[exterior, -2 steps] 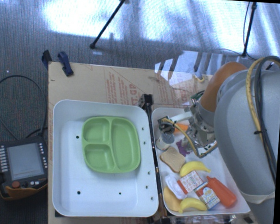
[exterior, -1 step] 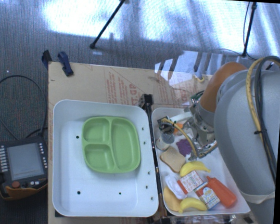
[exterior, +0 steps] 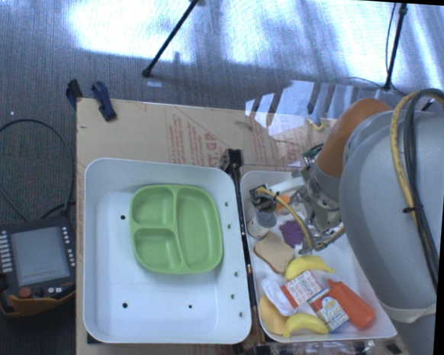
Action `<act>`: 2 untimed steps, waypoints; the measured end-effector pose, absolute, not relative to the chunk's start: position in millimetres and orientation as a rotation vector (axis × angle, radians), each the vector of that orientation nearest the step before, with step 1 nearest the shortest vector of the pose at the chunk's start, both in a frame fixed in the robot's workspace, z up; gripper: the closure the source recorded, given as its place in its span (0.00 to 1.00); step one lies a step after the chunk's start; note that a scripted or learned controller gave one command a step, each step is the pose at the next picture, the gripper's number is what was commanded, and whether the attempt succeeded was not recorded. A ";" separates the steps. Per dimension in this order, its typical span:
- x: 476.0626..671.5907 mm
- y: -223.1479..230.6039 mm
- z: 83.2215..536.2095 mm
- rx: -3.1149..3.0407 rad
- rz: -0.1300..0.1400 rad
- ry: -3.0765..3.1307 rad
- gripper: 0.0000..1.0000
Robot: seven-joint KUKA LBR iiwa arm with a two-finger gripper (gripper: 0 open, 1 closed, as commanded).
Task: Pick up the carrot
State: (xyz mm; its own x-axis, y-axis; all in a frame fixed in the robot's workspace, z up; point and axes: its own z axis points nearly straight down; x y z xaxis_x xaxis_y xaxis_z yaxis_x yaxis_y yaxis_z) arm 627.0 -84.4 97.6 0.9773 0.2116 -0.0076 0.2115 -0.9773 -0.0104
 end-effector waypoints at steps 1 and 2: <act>627.0 -84.4 97.6 -3.114 0.014 -0.333 0.00; 627.0 -84.4 97.6 -3.114 0.014 -0.333 0.00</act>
State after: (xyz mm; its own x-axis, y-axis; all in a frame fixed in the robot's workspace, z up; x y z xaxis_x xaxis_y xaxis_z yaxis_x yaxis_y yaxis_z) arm 627.0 -84.4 97.6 0.9773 0.2116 -0.0076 0.2115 -0.9773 -0.0104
